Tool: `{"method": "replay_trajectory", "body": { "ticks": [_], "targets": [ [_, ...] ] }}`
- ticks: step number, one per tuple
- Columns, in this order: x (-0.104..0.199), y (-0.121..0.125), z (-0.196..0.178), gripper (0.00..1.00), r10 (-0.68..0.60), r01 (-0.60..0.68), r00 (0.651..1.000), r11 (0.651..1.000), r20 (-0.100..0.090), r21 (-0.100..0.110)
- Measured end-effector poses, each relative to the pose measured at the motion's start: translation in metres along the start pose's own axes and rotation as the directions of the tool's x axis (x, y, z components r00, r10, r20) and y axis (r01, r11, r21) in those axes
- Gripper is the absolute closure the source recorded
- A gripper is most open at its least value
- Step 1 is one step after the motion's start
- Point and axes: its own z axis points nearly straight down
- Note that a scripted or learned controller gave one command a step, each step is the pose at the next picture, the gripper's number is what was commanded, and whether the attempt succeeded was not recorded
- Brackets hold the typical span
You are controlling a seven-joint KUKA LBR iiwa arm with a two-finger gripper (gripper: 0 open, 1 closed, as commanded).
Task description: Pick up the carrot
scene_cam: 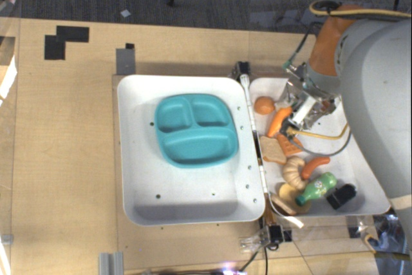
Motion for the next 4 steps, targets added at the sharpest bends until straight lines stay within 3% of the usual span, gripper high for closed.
{"method": "replay_trajectory", "body": {
  "ticks": [1, 2, 3, 4],
  "targets": [
    [-0.054, -0.052, 0.006, 1.0, 0.248, -0.248, 0.969, 0.969, -0.022, -0.014],
    [-0.051, -0.087, -0.082, 1.0, 0.605, -0.605, 0.796, 0.796, 0.008, 0.012],
    [0.003, -0.134, -0.08, 1.0, 0.59, -0.591, 0.807, 0.807, 0.014, 0.015],
    [-0.008, -0.193, -0.084, 1.0, 0.507, -0.507, 0.862, 0.862, 0.005, -0.002]
  ]
}}
